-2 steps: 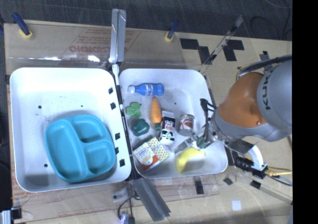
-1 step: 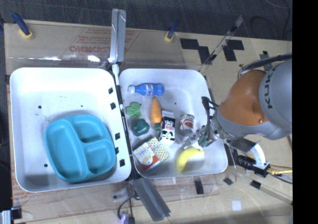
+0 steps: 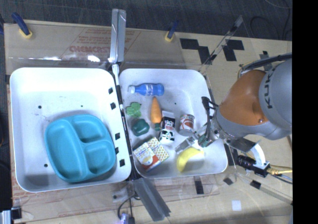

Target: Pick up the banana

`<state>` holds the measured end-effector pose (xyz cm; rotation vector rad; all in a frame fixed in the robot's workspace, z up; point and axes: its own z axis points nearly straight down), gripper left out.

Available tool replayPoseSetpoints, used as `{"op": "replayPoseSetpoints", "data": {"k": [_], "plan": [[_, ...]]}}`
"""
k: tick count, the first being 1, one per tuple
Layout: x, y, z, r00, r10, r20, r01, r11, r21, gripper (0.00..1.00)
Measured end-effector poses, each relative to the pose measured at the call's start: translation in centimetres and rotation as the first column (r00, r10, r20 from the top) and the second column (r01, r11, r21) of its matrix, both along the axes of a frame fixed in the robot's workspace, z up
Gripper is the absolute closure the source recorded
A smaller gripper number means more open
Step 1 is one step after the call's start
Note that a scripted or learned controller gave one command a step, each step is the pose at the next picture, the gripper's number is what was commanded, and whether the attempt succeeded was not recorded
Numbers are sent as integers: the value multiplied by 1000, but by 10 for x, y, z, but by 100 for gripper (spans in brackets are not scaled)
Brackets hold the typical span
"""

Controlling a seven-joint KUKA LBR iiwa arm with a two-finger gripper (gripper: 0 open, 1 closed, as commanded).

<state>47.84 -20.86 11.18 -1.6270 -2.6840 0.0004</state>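
The yellow banana (image 3: pixel 189 158) lies in the right bin (image 3: pixel 198 80), near its front right corner. My gripper (image 3: pixel 195 143) hangs just above the banana's upper edge, reaching in from the right. Its jaws stand open, one grey finger (image 3: pixel 184 144) to the left and a green-tipped one (image 3: pixel 203 142) to the right. Nothing is between them. The orange-banded wrist (image 3: pixel 243 104) sits over the bin's right rim.
Close to the banana are a small can (image 3: pixel 187 122), a black-and-white carton (image 3: pixel 168 129) and a colourful box (image 3: pixel 151 154). A carrot (image 3: pixel 156 110), blue bottle (image 3: pixel 146 89) and green toys (image 3: pixel 139 127) lie further left. The left bin holds a teal divided tray (image 3: pixel 79 146).
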Motion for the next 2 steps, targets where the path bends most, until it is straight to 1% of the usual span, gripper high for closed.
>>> {"op": "replayPoseSetpoints", "data": {"k": [1,2], "plan": [[-1,-1,-19,988,157,1,-157,988,0,0],[0,0,-9,987,162,2,-162,987,0,100]]}}
